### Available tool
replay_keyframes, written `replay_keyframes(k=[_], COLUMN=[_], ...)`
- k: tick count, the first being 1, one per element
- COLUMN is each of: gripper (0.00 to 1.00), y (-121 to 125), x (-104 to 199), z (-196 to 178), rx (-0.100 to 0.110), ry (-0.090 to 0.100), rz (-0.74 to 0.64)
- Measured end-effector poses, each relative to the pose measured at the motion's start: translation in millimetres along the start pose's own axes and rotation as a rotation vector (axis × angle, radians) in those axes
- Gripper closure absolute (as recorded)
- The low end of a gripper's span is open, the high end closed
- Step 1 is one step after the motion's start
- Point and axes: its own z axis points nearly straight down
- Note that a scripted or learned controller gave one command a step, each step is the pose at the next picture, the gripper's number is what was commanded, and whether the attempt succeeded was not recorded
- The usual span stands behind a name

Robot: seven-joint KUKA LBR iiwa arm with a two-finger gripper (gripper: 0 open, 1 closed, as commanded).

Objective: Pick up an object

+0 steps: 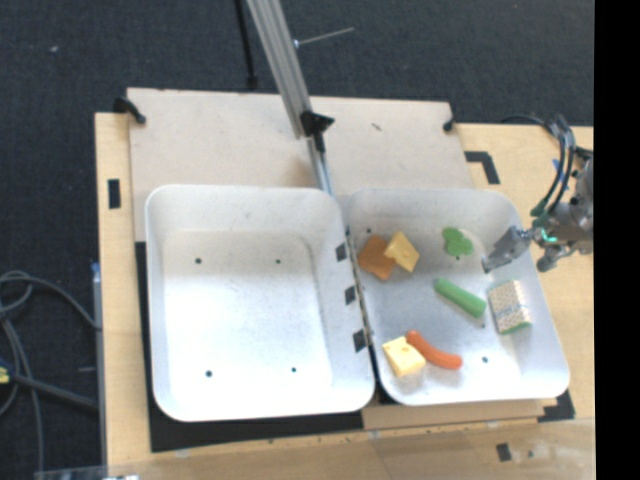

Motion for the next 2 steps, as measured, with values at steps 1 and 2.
replay_keyframes(k=[1,2], gripper=[0.0,0.0], y=[1,1], x=[0,-3], z=[-2,39], rx=[-0.005,0.0], ry=[-0.001,-0.004], rz=[0.0,0.006])
